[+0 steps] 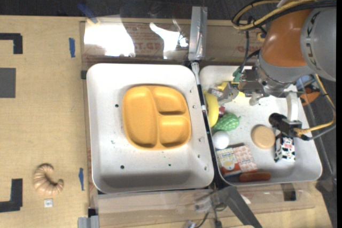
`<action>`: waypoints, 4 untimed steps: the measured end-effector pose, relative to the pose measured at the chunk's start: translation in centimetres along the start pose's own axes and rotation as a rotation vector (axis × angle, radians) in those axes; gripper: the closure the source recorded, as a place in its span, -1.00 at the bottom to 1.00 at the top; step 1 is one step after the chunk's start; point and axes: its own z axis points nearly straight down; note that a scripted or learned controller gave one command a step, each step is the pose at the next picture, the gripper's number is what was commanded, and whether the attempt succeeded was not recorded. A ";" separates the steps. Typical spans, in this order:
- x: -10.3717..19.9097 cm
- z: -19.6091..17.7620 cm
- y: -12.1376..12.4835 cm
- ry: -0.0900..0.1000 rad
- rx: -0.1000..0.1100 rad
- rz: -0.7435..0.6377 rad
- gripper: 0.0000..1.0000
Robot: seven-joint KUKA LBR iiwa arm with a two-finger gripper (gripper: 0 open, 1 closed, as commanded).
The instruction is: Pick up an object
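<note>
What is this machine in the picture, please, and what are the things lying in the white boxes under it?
One camera looks down at a slant on a bench. The grey and orange shape at the right is a robot arm; its gripper hangs over the right bin. That bin holds a banana, a green toy, a white ball, a round tan piece and a small box. The left bin holds a yellow divided tray. I cannot tell if anything is held.
</note>
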 end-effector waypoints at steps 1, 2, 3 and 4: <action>-6.3 4.9 2.1 -0.003 0.011 0.153 -1.00; -6.5 9.7 7.1 0.001 0.044 0.203 -1.00; -6.3 8.9 7.3 0.003 0.042 0.201 1.00; -13.0 7.6 6.3 0.002 0.017 -0.002 1.00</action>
